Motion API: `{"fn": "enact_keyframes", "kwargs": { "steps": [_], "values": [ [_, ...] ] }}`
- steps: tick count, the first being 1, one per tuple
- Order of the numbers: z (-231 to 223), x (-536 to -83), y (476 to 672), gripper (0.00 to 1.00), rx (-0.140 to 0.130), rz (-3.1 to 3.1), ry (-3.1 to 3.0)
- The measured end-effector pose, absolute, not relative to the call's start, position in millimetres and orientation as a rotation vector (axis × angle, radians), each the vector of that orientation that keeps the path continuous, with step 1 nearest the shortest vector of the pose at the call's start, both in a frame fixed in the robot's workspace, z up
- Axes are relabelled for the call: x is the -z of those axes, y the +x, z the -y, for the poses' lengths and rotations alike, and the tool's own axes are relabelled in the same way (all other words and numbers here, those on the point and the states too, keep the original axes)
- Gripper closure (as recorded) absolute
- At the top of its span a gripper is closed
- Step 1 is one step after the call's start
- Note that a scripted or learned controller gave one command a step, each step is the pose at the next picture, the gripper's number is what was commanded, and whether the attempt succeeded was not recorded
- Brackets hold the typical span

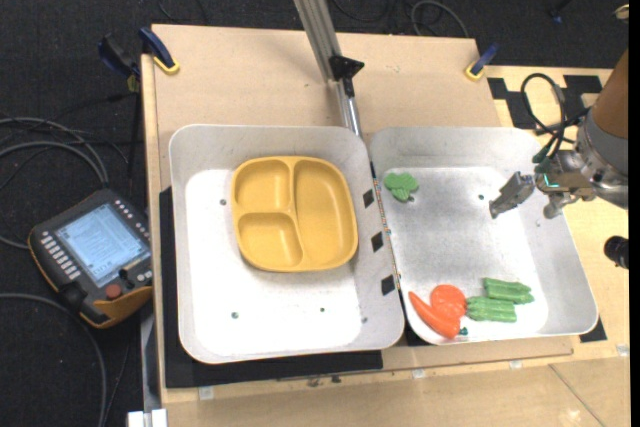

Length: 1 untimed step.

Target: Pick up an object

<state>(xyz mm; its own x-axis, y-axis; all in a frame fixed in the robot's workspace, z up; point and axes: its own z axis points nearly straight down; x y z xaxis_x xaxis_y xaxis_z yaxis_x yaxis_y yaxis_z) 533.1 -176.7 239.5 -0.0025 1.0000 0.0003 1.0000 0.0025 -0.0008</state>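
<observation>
Currently, approach step: your end effector [528,198] hovers spread wide, holding nothing, above the right bin [455,230]; next, descend onto the green pea pods [499,301].

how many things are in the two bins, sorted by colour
Yellow: 1, the divided plate in the left bin.
Green: 3, the small piece and two pods in the right bin.
Red-orange: 2, the tomato and the carrot.
Total: 6
</observation>
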Motion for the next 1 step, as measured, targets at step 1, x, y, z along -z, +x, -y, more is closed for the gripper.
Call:
{"fn": "enact_keyframes", "kwargs": {
  "steps": [1],
  "values": [
    [176.8, -239.6, 533.2, 0.00, 0.000, 2.223, -2.220]
  ]
}}
